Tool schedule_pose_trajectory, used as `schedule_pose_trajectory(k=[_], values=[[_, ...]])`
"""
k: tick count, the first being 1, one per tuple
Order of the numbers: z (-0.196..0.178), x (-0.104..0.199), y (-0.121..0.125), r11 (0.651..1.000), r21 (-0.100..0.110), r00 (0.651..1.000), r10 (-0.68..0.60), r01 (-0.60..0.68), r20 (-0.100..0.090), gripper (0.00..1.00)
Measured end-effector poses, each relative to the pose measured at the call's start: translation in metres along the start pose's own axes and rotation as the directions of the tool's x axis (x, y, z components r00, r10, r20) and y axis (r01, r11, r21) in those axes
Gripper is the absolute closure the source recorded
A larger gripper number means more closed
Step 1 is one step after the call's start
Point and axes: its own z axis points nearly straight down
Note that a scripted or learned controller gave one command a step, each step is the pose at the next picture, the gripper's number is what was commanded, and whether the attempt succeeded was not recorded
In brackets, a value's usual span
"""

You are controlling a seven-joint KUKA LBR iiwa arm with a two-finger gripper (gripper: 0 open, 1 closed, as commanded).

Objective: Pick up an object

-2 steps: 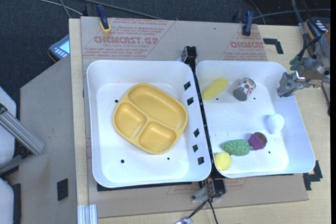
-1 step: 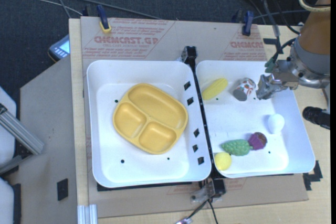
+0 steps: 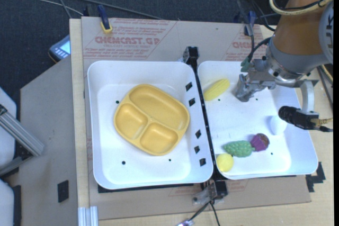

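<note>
My gripper (image 3: 244, 93) hangs low over the right bin (image 3: 296, 164), in its upper left part. Just to its left lies a yellow corn cob (image 3: 216, 89), close to the fingers but apart from them. Nothing shows between the fingers. Near the front of the right bin sit a green bumpy vegetable (image 3: 238, 148), a purple toy (image 3: 259, 141) touching its right end, and a yellow lemon-like ball (image 3: 224, 162). A small pale object (image 3: 275, 125) lies at mid right.
The left bin (image 3: 106, 166) holds a yellow divided plate (image 3: 151, 119). A black divider with clips (image 3: 197, 114) runs between the bins. A black tool (image 3: 295, 116) juts in over the right bin's right side. The orange-banded arm (image 3: 304, 13) looms above the right bin's back edge.
</note>
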Motion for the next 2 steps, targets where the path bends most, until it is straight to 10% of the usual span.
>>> schedule_pose_trajectory(k=[2], values=[[0.0, 0.116, -0.013, 1.0, -0.001, 1.0, 0.0, 0.0, 0.0, 1.0]])
